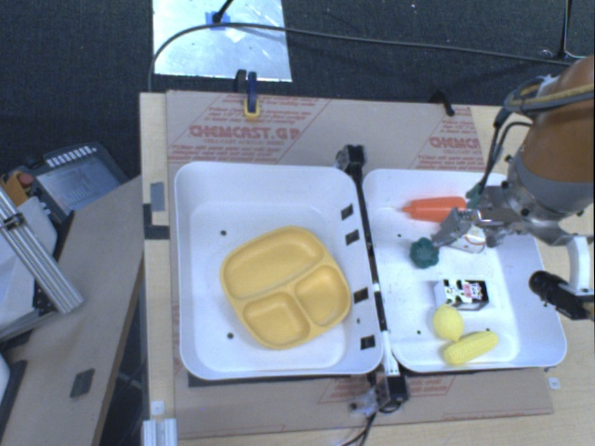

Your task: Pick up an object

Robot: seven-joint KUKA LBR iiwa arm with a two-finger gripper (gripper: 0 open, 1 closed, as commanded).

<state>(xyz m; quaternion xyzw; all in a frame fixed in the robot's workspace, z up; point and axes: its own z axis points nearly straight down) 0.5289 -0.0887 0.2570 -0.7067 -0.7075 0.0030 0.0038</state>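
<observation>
My gripper (pixel 469 232) hangs over the back half of the right bin (pixel 521 342); it looks open, with nothing between its fingers. One fingertip (pixel 444 236) points down-left, close to a small teal object (pixel 425 253). An orange carrot (pixel 434 208) lies just behind the gripper, near the bin's far wall. In front of it a black-and-white carton (pixel 462 293) lies flat. A yellow lemon (pixel 448 323) and a yellow corn cob (pixel 470 347) sit near the bin's front edge.
The left bin (pixel 200 249) holds a yellow divided plate (pixel 284 286). A black divider strip (pixel 364 258) runs between the bins. The arm's grey and orange body (pixel 558 147) looms over the right bin's far right corner. A dark part (pixel 558 294) juts in at the right edge.
</observation>
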